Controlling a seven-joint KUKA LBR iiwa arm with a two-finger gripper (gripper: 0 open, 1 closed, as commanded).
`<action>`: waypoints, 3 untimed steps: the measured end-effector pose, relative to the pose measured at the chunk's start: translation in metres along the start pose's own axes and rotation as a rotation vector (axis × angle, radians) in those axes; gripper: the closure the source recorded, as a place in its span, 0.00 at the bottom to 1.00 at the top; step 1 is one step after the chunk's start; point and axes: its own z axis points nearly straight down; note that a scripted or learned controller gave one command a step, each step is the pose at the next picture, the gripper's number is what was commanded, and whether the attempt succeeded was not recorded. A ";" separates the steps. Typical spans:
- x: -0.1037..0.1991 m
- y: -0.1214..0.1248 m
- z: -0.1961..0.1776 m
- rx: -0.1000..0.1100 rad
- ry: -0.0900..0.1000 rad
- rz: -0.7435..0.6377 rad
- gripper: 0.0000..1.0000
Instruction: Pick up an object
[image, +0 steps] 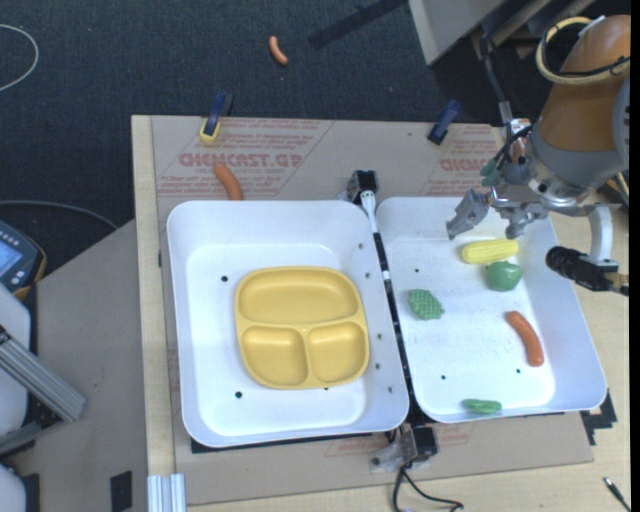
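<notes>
Starting at the near edge of the right-hand shallow white bin (560, 385): there's a small flat green pod-shaped toy (482, 406) right by the front wall, then a bit further in an orange-red toy sausage (525, 337) lying at a slant, and a bumpy green leafy piece (425, 304) closer to the divider. The left white bin (190, 300) just holds a yellow plastic three-compartment plate (300, 326).

Further back is where the action is. A round green toy vegetable (503, 275) sits touching a yellow toy corn cob (489, 251), which lies roughly flat, long side across the bin. The claw (495, 212) hangs just behind the corn, fingers spread apart with nothing between them.

So I'd say we're at the approach step, nothing grabbed yet. The corn looks like the likely target. Next move probably needs the claw to shift nearer and drop so the fingers straddle the cob's narrow width, without bumping the green thing beside it.

Way back on the cardboard surface (300, 150), another orange sausage (229, 181) lies outside the bins.
</notes>
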 end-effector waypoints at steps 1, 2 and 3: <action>0.000 0.003 -0.008 -0.014 -0.002 -0.003 0.00; 0.008 -0.004 0.050 -0.006 0.000 -0.003 0.00; 0.011 0.006 0.105 -0.007 0.000 -0.004 0.00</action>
